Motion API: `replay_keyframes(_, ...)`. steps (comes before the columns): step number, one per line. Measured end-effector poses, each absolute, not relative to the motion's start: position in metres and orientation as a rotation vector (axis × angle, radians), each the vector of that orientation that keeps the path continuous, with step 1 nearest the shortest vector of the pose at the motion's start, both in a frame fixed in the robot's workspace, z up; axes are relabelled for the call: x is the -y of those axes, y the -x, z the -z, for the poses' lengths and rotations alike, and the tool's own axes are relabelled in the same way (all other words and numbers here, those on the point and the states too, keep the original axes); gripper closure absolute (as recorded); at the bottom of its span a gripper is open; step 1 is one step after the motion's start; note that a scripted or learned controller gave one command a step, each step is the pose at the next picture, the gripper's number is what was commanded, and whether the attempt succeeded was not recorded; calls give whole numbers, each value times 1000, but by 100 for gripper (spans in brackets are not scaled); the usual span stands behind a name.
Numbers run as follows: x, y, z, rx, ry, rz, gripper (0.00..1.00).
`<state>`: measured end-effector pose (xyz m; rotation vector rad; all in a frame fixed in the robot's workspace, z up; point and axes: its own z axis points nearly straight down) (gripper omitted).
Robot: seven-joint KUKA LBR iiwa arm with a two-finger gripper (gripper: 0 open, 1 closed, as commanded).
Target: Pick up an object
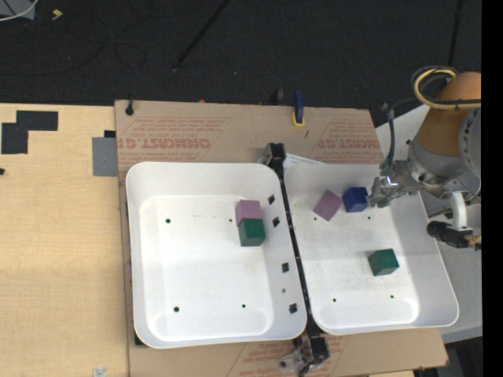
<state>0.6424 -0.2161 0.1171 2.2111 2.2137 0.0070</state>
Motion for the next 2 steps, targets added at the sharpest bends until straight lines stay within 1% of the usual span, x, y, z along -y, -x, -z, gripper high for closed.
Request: replay_keyframes(2, 215, -643, -112, -2213, -2212, -7, 100)
